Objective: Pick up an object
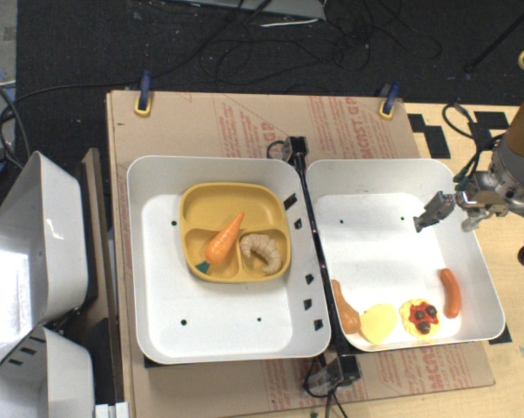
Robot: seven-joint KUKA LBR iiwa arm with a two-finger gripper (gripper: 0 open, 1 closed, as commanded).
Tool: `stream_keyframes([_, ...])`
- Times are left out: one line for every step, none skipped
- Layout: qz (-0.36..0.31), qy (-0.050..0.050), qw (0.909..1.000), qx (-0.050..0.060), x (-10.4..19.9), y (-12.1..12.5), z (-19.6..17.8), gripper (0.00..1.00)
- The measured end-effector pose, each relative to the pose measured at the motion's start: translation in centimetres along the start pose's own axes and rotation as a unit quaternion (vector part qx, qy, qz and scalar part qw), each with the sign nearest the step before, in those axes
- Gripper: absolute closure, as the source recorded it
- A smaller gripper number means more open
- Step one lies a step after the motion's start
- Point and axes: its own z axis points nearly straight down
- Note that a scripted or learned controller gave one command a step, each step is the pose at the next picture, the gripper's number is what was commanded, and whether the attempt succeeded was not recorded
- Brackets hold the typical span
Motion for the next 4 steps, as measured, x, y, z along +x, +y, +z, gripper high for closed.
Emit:
stream_keyframes([-0.002, -0.002, 1.0, -0.006, 0.1, 0.3, -0.7, 0.0])
stream_keyframes([-0.001, -0.001, 1.0, -0.004, 0.4, 0.1, 3.6, 0.0])
stream_keyframes([-0.001, 0.0, 1.0, -0.004, 0.7, 0.6, 9.9, 0.0])
stream_keyframes([-0.001, -0.001, 1.0, -0.004, 0.8, 0.6, 15.1, 0.0])
